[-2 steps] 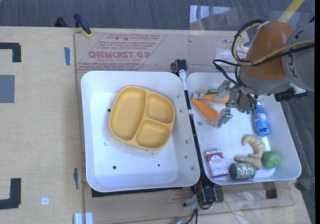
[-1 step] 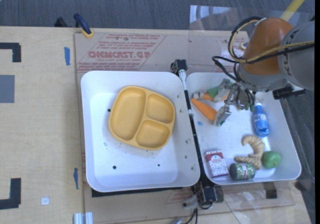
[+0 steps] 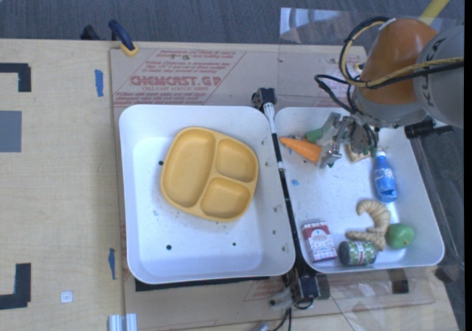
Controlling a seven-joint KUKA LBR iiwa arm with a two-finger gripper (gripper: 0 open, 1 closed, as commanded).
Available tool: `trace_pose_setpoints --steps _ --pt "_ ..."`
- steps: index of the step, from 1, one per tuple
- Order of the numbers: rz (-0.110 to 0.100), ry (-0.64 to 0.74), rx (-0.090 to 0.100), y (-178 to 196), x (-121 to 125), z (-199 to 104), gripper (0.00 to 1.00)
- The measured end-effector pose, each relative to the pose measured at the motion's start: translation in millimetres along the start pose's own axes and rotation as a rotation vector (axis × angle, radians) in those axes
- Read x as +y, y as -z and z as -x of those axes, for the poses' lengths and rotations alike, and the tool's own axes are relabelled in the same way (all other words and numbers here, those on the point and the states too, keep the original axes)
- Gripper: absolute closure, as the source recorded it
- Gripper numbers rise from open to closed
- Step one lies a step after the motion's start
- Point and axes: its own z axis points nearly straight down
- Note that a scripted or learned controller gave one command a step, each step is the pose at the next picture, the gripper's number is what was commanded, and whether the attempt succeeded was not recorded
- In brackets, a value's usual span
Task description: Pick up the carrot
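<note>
The carrot (image 3: pixel 301 147) is orange with a green top and lies at the far left of the right bin (image 3: pixel 335 193), close to the divider. Its thick, leafy end points right. My gripper (image 3: pixel 336 144) hangs low over the bin just right of the carrot, at its leafy end, and the metal parts there overlap that end. The grey arm with its orange band (image 3: pixel 394 60) reaches in from the upper right and hides the bin's far right corner.
The right bin also holds a blue bottle (image 3: pixel 383 178), a beige knobbly root (image 3: pixel 375 220), a green fruit (image 3: pixel 400 235), a green can (image 3: pixel 358 252) and a small red-and-white box (image 3: pixel 317 239). A yellow divided plate (image 3: pixel 210 173) lies in the left bin (image 3: pixel 140 197).
</note>
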Motion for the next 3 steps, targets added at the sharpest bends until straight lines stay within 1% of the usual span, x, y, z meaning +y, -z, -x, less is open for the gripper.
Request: trace_pose_setpoints --steps 1,2,3 --pt "-0.004 0.000 0.029 -6.0 -1.4 -7.3 0.00" --pt "-0.001 0.001 0.005 7.8 0.7 -0.9 1.00" --pt "-0.002 0.001 0.026 4.4 0.3 -5.6 0.00"
